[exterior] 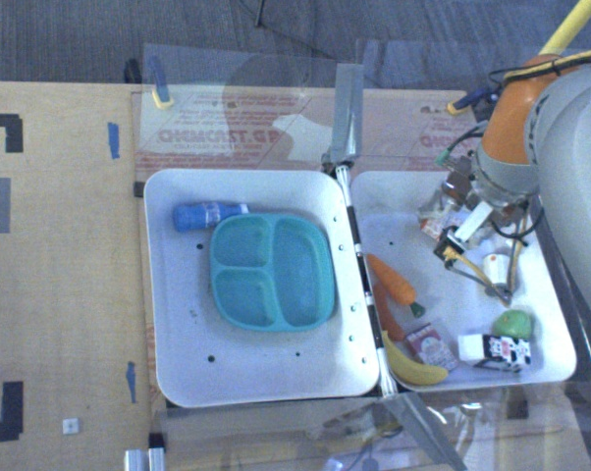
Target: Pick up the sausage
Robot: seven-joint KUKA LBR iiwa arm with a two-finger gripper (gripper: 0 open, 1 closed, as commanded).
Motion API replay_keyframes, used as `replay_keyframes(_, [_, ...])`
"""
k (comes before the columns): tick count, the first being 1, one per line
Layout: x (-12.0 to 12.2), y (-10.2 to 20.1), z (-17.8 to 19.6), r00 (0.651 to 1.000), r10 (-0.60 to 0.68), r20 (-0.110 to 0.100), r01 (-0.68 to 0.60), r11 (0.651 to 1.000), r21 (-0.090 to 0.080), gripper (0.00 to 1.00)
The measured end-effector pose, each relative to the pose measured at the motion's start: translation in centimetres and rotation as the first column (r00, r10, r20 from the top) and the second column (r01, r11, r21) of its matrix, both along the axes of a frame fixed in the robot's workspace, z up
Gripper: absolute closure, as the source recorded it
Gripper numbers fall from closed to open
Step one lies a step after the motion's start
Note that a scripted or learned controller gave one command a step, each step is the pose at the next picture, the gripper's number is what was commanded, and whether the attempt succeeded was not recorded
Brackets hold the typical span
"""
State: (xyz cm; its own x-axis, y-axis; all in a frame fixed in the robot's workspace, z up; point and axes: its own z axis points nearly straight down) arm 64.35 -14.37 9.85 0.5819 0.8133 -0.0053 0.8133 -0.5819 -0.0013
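- Gripper point(457, 214) hangs over the back of the right bin point(399, 209); whether it's released or clenched, can't tell.
- Sausage point(387, 317) lies by the bin's left wall, tucked beside the carrot point(392, 277), well apart from the gripper. Not yet picked up, so the reach and grab remain.
- Red lettering on the board point(227, 135) behind the bins is too faint to read.

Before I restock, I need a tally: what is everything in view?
bins: 2, white, left bin beside right bin
plate: 1, teal, divided, middle of left bin
bottle: 1, blue, left bin, far side of plate
carrot: 1, orange, right bin near divider
sausage: 1, reddish brown, along divider by carrot
banana: 1, yellow, right bin's near corner
packet: 1, pinkish, beside banana
carton: 1, white and black, right bin's near right
lump: 1, green, beside carton
arm: 1, grey with orange band, from right
claw: 1, over right bin
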Motion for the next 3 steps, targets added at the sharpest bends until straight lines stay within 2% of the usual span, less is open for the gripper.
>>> replay_keyframes(2, [0.2, 0.3, 1.2, 1.000, 0.009, -0.008, -0.009, 1.000, -0.001, 1.00])
replay_keyframes(3, [2.2, 2.7, -1.4, 0.987, 0.159, -0.008, -0.159, 0.987, 0.000, 1.00])
